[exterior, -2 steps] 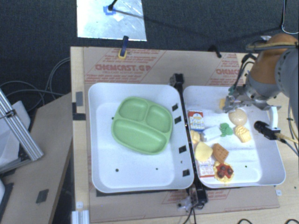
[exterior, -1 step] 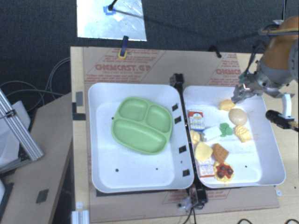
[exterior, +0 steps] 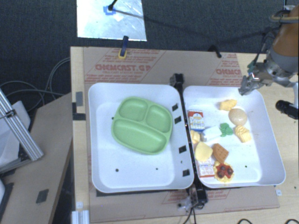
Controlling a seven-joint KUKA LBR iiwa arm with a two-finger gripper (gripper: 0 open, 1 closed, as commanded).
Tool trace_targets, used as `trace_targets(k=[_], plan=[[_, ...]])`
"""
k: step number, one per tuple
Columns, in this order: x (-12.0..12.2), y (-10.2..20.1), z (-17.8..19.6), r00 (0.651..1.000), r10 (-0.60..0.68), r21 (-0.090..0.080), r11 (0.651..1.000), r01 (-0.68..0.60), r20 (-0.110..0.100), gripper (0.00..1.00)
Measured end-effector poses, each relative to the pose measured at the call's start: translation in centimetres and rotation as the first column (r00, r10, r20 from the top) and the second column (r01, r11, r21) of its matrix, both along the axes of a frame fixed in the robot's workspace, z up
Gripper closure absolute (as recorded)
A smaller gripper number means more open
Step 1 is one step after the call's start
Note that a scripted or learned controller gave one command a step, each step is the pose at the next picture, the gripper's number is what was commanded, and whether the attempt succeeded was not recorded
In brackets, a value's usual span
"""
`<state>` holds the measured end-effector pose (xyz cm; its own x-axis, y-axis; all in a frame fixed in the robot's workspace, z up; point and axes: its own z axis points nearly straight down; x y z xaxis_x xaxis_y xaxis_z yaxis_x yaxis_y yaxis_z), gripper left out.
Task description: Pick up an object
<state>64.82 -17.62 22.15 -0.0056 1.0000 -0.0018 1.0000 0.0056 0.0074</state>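
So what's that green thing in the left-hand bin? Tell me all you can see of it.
The green tray is a pale green divided plate, plastic by its look, with rounded corners and three hollows: two smaller ones along its far side and a long one along its near side. It lies flat and right way up, turned slightly askew, near the middle of the left bin, resting on the bin's white floor. Its hollows hold nothing. Nothing else touches it; the gripper is far off, over the right bin's far corner.

board [exterior: 140, 64] under bins: red print "chemcast gp", left | repeated at right, partly hidden | carton label unreadable
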Motion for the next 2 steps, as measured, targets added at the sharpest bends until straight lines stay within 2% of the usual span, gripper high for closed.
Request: trace_targets(k=[1, 2], plan=[[-0.9, 5.2, 1.0, 1.0, 0.004, 0.003, 1.0, -0.004, -0.005, 1.0], [-3.2, 10.3, -0.2, 1.0, 0.003, 0.004, 1.0, -0.003, -0.008, 1.0]])
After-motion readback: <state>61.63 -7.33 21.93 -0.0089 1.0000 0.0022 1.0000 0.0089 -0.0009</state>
